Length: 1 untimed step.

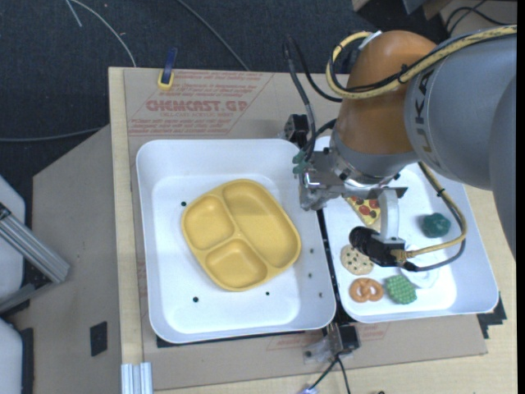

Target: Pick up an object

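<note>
The gripper [314,189] is hovering just left of the pizza slice [367,210], the nearest pickable object. Its jaws are hidden, so I cannot tell their state. It is possibly risking catching the right bin [469,273] rim instead.

the yellow divided tray [239,235] looks like smooth plastic with a soft sheen. the left bin [152,220] and right bin [469,279] are smooth white plastic, faintly glossy. the worktop [205,105] is matt brown paper with red print. the arm's orange band [385,72] shines, and the floor [66,56] is dark, rough carpet.
</note>
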Motion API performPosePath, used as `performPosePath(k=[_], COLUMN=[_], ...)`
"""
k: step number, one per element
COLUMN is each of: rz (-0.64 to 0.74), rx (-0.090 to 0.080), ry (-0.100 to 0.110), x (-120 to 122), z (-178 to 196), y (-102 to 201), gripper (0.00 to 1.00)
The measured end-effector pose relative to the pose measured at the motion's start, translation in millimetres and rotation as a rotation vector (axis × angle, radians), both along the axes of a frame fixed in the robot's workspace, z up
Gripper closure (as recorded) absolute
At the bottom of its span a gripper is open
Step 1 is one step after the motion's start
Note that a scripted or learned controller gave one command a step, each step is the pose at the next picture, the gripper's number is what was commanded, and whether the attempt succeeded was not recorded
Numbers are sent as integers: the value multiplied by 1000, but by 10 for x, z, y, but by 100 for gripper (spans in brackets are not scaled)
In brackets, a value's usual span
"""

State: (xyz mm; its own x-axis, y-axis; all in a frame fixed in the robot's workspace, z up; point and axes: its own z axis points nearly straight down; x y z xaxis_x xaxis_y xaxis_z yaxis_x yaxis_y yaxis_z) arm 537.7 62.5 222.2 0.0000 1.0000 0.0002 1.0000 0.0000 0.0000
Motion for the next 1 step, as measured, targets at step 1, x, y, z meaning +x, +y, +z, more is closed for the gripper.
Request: performPosePath(k=[1], rz=[0], rx=[0], ry=[0], x=[0], z=[0], y=[0], gripper=[0])
